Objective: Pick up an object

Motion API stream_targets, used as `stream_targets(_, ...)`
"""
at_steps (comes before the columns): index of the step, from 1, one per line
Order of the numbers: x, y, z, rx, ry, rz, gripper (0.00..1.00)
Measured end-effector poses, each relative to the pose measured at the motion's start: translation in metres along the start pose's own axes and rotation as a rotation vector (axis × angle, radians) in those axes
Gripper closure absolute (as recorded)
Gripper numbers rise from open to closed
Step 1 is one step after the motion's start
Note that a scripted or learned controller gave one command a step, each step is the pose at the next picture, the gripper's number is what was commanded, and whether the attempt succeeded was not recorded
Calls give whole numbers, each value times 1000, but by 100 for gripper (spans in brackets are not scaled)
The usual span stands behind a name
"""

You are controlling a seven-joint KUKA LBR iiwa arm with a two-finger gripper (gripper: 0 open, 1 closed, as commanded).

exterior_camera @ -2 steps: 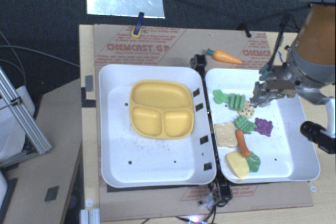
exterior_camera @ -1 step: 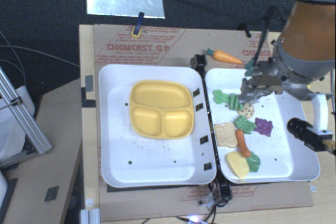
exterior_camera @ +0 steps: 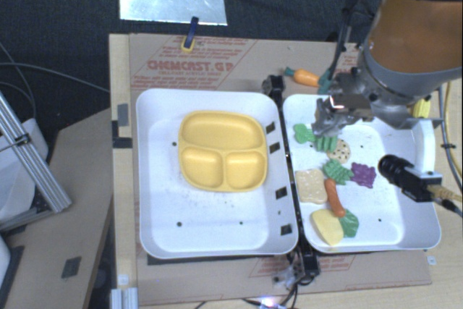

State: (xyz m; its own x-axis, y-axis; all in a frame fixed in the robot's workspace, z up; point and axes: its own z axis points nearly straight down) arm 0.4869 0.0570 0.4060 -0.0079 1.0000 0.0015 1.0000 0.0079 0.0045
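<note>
My hand (exterior_camera: 327, 125) hangs low over the right bin (exterior_camera: 416, 228), at its upper-left toy food: a green leafy piece (exterior_camera: 303, 132) and a round cracker (exterior_camera: 338, 151). Whether it grips anything, I cannot tell.

The left bin (exterior_camera: 155, 228) contains a yellow three-compartment tray (exterior_camera: 221, 150). The right bin (exterior_camera: 405, 224) contains toy foods: green leafy pieces (exterior_camera: 304, 132), a round cracker (exterior_camera: 338, 152), purple grapes (exterior_camera: 363, 174), a bread slice (exterior_camera: 311, 185), a sausage (exterior_camera: 333, 197), and a yellow wedge (exterior_camera: 327, 226). The pincer (exterior_camera: 327, 123) is positioned low over the right bin's upper left area, above the green pieces. A toy carrot (exterior_camera: 304, 77) lies on the bench (exterior_camera: 217, 61) beyond the bins.
</note>
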Motion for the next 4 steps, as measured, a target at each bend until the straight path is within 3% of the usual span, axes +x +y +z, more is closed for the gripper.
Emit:
stream_targets(1,15,0,-25,0,-1,2,100)
stream_targets(2,61,-1,70,11,-2,0,100)
stream_targets(3,58,0,65,3,-1,6,0)
stream_targets(4,58,1,54,0,0,2,100)
